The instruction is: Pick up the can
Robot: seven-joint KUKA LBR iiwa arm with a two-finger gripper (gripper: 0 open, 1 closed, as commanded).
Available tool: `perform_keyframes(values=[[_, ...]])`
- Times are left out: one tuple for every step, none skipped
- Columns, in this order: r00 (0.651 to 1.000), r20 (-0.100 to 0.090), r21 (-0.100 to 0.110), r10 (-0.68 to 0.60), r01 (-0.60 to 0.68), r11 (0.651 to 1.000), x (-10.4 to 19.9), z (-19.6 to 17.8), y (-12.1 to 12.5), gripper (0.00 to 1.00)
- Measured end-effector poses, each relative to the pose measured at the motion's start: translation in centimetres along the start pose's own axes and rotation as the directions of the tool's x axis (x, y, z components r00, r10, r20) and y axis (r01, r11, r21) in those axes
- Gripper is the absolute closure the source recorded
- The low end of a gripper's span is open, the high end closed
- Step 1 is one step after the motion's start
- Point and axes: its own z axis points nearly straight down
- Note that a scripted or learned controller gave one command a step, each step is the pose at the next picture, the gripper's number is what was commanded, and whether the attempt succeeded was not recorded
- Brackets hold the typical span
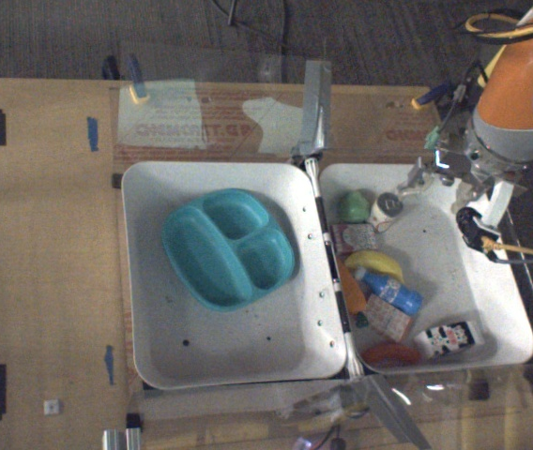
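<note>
Bench: cardboard-brown top, two white bins side by side.
Left bin [154, 345]: just a teal divided plate [229, 247].
Right bin [501, 317]: junk along its left wall, with a banana [375, 263].
Can [386, 206]: top left of the right bin, beside a green thing [355, 204].
Gripper [415, 181]: just right of the can, fingers blurry, can't tell.

- A teal divided plate [230, 247] lies in the left white bin [154, 336].
- In the right white bin [501, 317], along its left side: a green round item [355, 205], a yellow banana [373, 262], a blue bottle [393, 292] and a red item [390, 353].
- A small black-and-white carton [449, 337] lies near that bin's front edge.
- Both bins sit on a brown tabletop [41, 279].
</note>
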Motion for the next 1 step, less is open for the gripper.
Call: perform_keyframes(values=[[0.999, 0.0, 0.0, 0.039, -0.039, 0.999, -2.11, 9.82, 4.58, 0.0]])
